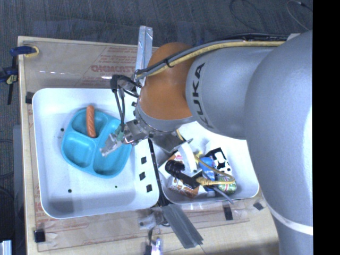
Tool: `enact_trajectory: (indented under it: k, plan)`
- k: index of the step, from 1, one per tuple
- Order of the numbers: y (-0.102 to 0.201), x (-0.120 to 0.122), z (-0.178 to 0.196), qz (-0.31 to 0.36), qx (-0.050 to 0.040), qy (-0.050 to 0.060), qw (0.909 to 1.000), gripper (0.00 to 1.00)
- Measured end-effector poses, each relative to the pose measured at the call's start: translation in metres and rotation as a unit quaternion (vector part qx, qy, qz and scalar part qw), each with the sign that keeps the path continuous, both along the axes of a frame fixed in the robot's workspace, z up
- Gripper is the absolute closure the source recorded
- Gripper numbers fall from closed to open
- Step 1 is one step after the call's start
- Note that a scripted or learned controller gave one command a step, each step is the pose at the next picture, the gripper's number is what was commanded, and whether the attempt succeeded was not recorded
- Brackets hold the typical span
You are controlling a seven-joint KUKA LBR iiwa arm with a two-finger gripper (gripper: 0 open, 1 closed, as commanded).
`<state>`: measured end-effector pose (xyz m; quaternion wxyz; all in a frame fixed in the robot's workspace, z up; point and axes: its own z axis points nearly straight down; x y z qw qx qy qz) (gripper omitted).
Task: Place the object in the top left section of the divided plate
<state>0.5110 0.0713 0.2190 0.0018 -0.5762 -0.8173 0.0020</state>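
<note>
A blue divided plate sits in the left white bin on the tabletop. An orange hot dog lies in the plate's far section, toward its left side, lengthwise and tilted slightly. The end effector hovers over the plate's right edge, well apart from the hot dog; whether it is wide or narrow cannot be told. The right bin holds a heap of mixed small objects beneath the arm.
</note>
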Motion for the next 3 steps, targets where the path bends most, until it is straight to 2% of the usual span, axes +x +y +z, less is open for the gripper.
enact_trajectory:
  k: [1, 2, 3]
  plan:
    - [0.018, -0.035, -0.028, -0.022, 0.0003, -0.001, 0.9998, 0.00]
    - [-0.002, -0.034, -0.028, 0.002, 0.0007, 0.000, 1.0000, 0.00]
    - [0.046, -0.036, -0.073, 0.015, 0.0002, 0.000, 0.9999, 0.00]
